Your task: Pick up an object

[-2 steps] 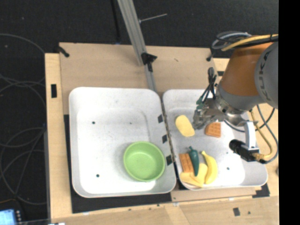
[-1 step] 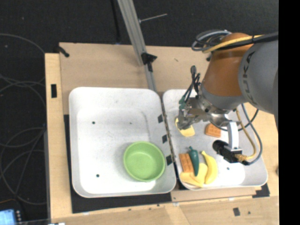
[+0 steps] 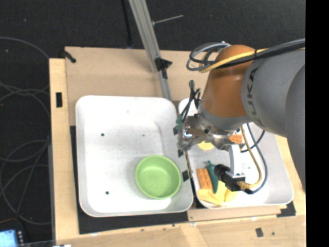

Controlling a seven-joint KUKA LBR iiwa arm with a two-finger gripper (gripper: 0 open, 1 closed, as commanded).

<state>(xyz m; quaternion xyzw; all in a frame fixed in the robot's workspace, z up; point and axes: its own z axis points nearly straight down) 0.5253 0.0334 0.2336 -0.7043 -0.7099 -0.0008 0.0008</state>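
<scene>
Over the left part of the right bin, pretty much at the wall it shares with the left bin, the hand is parked low, tucked under the fat orange band of the grey arm. So much of it is covered by the wrist that how wide it's opened can't be told, and whether anything is gripped can't be made out either, tbh.

Things to pick are spread over both bins. A green bowl is sat upright in the near right corner of the left bin, close to the dividing wall. It's left of the hand and nearer, clearly apart from it.

In the right bin a bit of clutter is bunched at the near left corner. An orange block is flanked by a yellow piece just nearer than it and a dark green bit at its far edge. A small yellow thing is glimpsed right under the wrist, and an orange scrap is seen at the wrist's right side. What either of them is can't be told. A white round thing is seen at the far left corner of the right bin, half hidden by the arm.

Both bins are carried on a tan bench. A grey metal rail is slanted down from the far side toward the gap between the bins.
</scene>
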